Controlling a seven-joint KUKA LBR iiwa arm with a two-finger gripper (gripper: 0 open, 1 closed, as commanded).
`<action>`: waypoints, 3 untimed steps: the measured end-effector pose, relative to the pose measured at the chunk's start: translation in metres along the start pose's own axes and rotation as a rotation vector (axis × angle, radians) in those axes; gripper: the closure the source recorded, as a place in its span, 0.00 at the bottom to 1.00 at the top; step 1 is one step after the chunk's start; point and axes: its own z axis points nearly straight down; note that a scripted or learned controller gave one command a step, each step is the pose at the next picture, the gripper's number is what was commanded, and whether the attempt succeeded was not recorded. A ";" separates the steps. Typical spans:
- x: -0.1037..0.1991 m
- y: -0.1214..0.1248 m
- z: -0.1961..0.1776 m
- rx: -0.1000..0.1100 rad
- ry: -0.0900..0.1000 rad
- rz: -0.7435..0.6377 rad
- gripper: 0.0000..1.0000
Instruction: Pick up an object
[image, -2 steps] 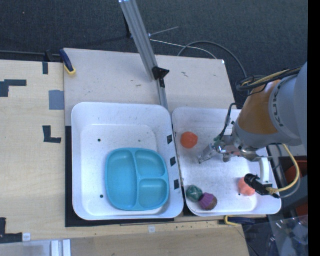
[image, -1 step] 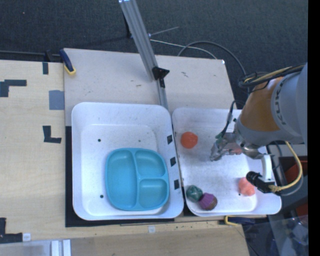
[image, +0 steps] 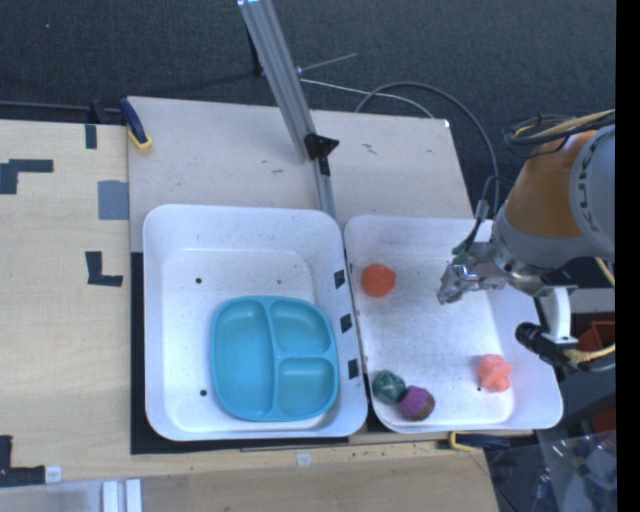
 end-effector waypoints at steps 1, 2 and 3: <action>0.003 0.001 -0.043 -0.001 0.000 -0.001 1.00; 0.001 0.009 -0.088 -0.001 0.000 -0.001 1.00; 0.061 -0.009 -0.083 0.005 0.003 -0.006 1.00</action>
